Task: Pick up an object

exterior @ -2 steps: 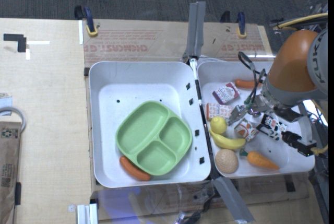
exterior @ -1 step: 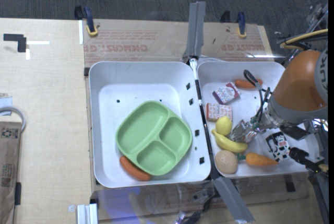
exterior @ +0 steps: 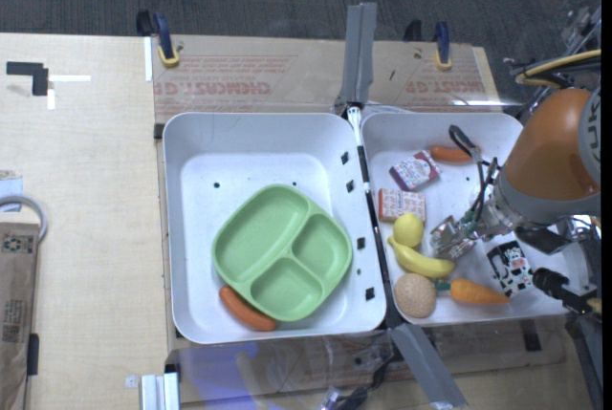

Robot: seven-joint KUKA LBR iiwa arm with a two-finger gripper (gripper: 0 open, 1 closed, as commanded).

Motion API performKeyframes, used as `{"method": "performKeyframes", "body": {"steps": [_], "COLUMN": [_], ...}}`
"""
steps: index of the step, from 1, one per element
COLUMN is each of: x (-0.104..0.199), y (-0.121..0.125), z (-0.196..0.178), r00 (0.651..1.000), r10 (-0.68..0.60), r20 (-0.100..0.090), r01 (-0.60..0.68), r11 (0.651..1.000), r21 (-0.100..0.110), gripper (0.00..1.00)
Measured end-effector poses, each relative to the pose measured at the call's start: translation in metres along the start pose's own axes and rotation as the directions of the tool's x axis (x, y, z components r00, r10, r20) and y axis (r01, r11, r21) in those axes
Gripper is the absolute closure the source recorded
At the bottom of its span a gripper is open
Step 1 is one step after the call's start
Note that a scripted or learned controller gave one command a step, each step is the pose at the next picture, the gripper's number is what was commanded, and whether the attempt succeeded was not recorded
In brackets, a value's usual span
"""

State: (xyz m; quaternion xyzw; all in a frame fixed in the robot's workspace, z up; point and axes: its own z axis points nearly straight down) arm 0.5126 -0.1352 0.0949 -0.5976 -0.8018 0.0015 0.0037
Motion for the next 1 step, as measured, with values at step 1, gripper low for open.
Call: {"method": "performKeyframes", "body": {"steps": [1], "x": [0.0274], "y": [0.0448], "z": [-0.1260], "r00": [0.987], "r10": [0.162], "r20": [0.004], "r01": [-0.162], "r11": [0.987], "r21": [-0.002], "gripper": [1.00]}}
